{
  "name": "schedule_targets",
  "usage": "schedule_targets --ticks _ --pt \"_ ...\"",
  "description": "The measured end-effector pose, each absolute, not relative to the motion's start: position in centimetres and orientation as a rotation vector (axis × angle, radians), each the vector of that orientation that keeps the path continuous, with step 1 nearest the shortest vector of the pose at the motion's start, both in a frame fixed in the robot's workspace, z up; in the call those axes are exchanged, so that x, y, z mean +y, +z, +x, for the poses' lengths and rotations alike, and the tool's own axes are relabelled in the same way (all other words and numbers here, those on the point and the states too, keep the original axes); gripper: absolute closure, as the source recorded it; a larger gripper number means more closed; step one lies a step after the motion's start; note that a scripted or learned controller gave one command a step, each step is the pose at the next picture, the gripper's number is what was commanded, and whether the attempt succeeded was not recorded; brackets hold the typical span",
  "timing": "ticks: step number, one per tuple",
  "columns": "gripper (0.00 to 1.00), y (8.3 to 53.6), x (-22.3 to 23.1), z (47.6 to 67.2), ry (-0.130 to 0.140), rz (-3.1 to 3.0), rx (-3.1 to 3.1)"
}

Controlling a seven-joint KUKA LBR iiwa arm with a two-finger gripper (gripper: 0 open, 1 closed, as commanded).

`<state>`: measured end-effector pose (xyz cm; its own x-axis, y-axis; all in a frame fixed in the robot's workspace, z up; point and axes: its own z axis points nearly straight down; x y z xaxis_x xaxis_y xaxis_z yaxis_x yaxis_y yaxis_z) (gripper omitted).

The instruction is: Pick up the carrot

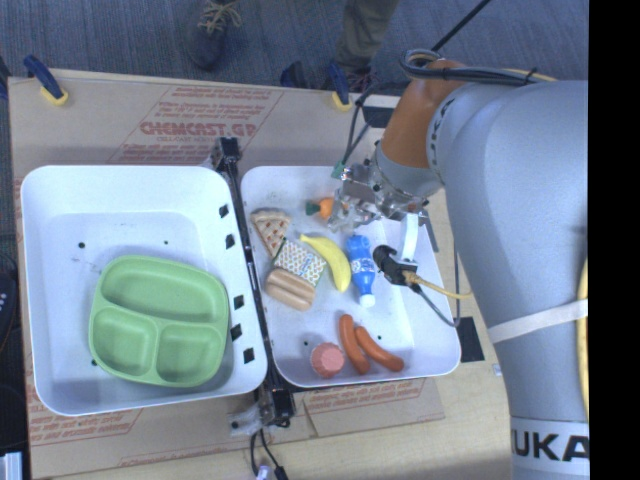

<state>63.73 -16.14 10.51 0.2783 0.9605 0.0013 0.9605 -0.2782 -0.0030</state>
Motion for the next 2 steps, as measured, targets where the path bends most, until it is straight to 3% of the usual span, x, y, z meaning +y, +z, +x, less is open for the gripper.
schedule_targets --ticks 1,2 --pt "0.0 10.5 -16.1 63.7 0.002 -2.509 -1.886" --pt "0.0 9.2 -20.1 65.6 0.004 -2.428 -1.988"
